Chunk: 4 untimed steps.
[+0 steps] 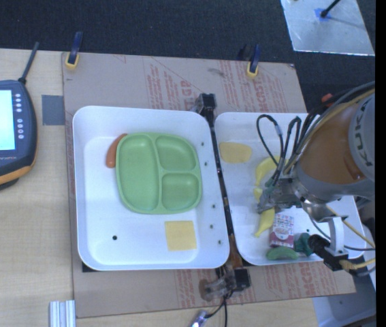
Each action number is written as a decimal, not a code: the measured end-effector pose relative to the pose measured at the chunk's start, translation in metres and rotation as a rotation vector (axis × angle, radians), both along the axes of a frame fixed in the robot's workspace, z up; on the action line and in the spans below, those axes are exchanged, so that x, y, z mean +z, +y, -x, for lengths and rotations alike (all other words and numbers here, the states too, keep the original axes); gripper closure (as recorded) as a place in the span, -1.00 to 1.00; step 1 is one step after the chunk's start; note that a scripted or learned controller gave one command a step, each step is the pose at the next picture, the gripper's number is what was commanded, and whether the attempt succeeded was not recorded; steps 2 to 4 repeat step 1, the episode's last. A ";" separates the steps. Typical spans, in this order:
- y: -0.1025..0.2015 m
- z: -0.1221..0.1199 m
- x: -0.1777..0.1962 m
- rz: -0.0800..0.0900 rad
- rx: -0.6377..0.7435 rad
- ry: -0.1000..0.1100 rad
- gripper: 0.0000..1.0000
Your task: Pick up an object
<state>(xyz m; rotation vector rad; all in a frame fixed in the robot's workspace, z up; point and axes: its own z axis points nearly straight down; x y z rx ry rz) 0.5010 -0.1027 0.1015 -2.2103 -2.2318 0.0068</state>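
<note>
Camera view: jaws [269, 203] low in right bin [242, 244], over banana [266, 176].

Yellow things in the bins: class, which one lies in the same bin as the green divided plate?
The flat yellow square, just below the green divided plate in the left bin. The pale yellow slice and the banana lie in the right bin.

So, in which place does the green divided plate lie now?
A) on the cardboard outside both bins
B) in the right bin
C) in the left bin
C: the green divided plate rests inside the left bin, above a yellow square.
</note>
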 end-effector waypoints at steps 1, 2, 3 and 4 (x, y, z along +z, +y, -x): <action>0.071 -0.055 0.090 -0.004 -0.005 -0.001 1.00; 0.071 -0.055 0.090 -0.004 -0.005 -0.001 1.00; 0.071 -0.055 0.090 -0.004 -0.005 -0.001 1.00; 0.071 -0.055 0.090 -0.004 -0.005 -0.001 1.00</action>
